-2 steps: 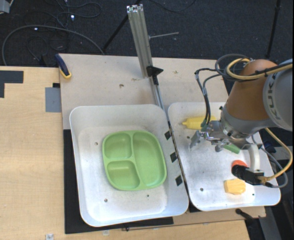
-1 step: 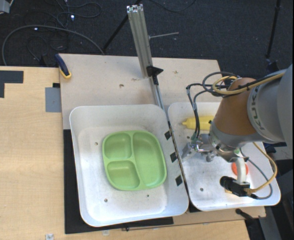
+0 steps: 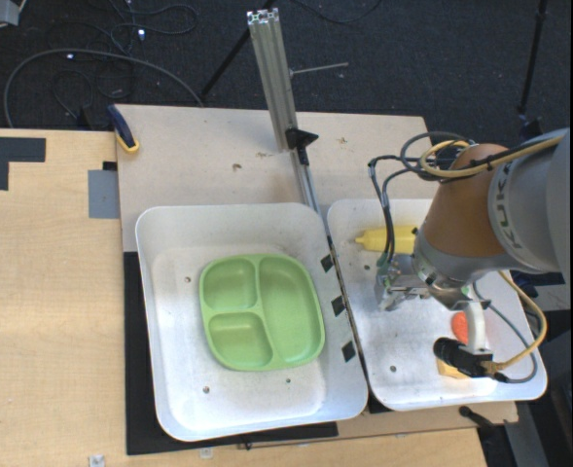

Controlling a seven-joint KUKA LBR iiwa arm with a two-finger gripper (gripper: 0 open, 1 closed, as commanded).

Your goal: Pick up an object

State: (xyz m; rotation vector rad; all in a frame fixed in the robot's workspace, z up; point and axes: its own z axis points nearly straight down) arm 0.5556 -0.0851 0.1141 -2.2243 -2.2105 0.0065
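Note:
A yellow object [image 3: 376, 239] lies at the back of the right bin [image 3: 403, 377], partly hidden behind the arm. My gripper [image 3: 395, 293] hangs low over the right bin's floor, just in front of the yellow object, and I see nothing held in it. A small orange-red object [image 3: 458, 325] lies further right in the same bin, close under the wrist.
The left bin [image 3: 169, 358] holds a green divided plate [image 3: 262, 311] at its middle. An upright aluminium post [image 3: 276, 86] stands behind the bins. The grey arm with its orange band [image 3: 481, 212] covers the right bin's back right part.

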